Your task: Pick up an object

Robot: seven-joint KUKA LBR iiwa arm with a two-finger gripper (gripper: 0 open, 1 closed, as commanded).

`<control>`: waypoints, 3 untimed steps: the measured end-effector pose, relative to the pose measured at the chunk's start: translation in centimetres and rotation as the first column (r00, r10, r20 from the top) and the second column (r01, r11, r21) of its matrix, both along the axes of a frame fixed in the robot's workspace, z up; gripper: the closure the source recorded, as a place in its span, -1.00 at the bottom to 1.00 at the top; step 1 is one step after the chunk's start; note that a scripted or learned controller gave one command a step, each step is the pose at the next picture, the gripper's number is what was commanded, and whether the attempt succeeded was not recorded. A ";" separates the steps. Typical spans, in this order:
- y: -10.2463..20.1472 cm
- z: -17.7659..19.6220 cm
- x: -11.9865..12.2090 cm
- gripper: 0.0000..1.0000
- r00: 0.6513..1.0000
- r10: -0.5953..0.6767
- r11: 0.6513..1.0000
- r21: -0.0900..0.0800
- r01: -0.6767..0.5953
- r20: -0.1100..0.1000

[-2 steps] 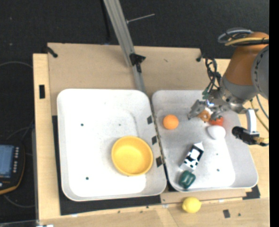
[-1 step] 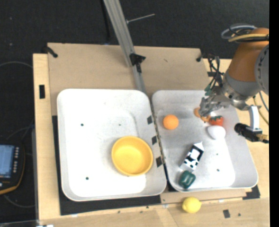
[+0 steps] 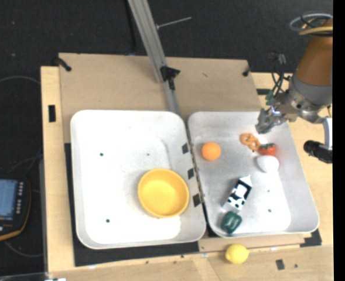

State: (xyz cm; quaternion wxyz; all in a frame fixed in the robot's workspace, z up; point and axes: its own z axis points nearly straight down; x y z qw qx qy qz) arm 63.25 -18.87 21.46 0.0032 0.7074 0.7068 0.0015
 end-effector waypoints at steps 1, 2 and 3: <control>0.0 0.9 0.1 1.00 1.000 0.002 1.000 0.002 -0.002 -0.004; 5.3 1.8 -0.6 1.00 1.000 0.006 1.000 0.003 -0.006 -0.004; 10.0 3.0 -1.3 1.00 1.000 0.008 1.000 0.004 -0.008 -0.005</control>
